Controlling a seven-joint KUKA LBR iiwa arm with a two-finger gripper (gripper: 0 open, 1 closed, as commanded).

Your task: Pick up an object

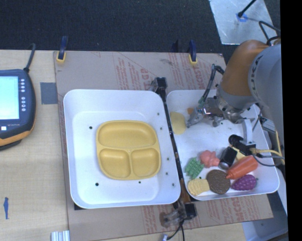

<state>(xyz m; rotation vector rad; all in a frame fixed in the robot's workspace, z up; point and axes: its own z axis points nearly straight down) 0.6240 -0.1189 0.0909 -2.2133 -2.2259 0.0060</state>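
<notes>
In right white bin (272, 187):
Orange plastic carrot (243, 166): long axis slanted, tip toward upper right.
Metal two-finger gripper (193, 118): finger state unclear.

**A robot lab bench, rigged for picking trials**

The place looked like a robotics lab or test cell, not a home or shop. Two white bins (75, 145) sat on a cardboard sheet (134, 68) clamped to a pale wooden bench (25, 196); the clamps (62, 50) gripped the sheet's far edge. Left of the bins lay a teach pendant (7, 107) with a lit screen and an orange rim. The grey arm (248, 74) hung over the right bin, among cables (271, 153). Plastic toy food (219, 172) lay in that bin, and a yellow divided tray (128, 149) in the left one. Beyond the bench ran dark carpet (113, 20).
</notes>
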